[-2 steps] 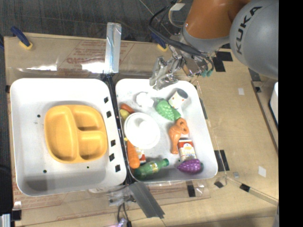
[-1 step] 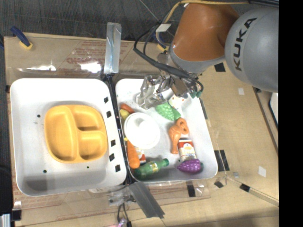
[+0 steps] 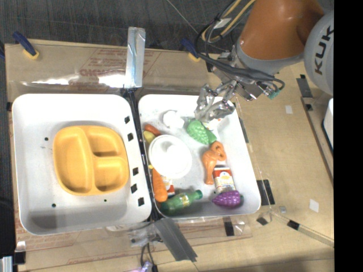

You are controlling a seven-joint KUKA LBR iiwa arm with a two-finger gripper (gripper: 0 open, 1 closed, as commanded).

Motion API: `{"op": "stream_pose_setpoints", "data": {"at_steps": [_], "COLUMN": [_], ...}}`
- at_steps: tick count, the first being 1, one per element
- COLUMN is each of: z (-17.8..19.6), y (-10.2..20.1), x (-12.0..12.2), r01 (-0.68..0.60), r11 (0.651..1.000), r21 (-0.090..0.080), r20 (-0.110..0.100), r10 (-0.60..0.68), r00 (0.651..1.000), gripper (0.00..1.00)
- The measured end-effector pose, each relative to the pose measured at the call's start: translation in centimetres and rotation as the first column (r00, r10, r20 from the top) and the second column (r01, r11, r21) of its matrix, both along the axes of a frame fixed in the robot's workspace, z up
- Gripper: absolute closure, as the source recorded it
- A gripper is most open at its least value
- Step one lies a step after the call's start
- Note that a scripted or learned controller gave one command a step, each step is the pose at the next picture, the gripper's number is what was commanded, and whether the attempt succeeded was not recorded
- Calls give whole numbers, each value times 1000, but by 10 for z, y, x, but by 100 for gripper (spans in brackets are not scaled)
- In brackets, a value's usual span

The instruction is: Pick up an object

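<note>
green bottle (image 3: 182, 200): laid at the right bin's (image 3: 248, 169) near edge
claw (image 3: 214, 109): poised above the green leafy item (image 3: 201, 131); grip state cannot be told, perhaps apart

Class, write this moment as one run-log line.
gripper: above green toy | right bin: toys, white bowl | left bin: yellow tray

Tan wooden bench (image 3: 283, 169), dark ribbed floor (image 3: 85, 10) behind

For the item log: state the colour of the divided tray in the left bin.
Yellow: the tray, seen plainly in the camera view.
</note>
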State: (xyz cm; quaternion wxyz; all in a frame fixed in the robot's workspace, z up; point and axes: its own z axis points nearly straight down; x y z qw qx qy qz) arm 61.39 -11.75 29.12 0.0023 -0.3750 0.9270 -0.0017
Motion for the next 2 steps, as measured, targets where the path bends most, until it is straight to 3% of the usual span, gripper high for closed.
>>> {"op": "stream_pose_setpoints", "data": {"at_steps": [1,2], "z": [7,24], "y": [-7,-65], "x": [36,44], "r01": [-102,-236], "r11": [995,972], "r21": [1,-1], "r20": [0,1], "r10": [102,236], "r00": [995,972], "gripper": [100,100]}}
